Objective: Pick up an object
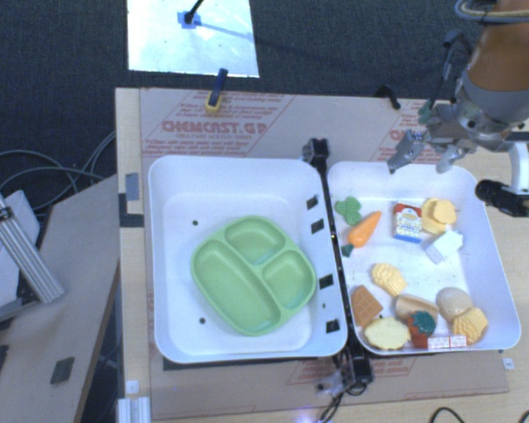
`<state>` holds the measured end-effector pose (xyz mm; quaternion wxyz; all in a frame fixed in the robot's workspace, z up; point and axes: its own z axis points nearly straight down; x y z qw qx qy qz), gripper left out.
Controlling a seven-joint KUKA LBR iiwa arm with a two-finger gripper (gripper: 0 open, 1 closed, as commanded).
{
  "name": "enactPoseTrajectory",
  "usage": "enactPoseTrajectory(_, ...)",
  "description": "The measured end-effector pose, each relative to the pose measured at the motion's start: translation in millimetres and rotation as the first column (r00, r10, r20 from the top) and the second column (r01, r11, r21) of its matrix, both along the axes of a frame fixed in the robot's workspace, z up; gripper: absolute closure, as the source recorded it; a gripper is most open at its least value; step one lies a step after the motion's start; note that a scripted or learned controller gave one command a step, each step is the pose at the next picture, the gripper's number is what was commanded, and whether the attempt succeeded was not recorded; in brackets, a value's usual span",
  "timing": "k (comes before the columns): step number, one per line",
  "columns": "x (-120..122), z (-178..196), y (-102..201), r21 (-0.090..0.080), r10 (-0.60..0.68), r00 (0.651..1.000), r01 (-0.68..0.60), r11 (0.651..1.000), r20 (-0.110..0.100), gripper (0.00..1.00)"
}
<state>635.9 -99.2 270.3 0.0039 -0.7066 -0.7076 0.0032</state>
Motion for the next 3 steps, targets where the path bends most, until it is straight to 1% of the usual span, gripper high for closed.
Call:
enactPoseTrajectory(1,1.9,6.9,0.1,-0.001,0.002,1.0,-0.002,1.0,0.012,0.0)
enactPoseTrajectory(2,-7.1,-49.0,-3.3,-0.001,-0.001,1.0,0.001,1.0,0.007,0.0)
enactPoseTrajectory(3,-3.5,-93.1,-9.1,-0.001,-0.001,1.0,0.001,1.0,0.009,0.0)
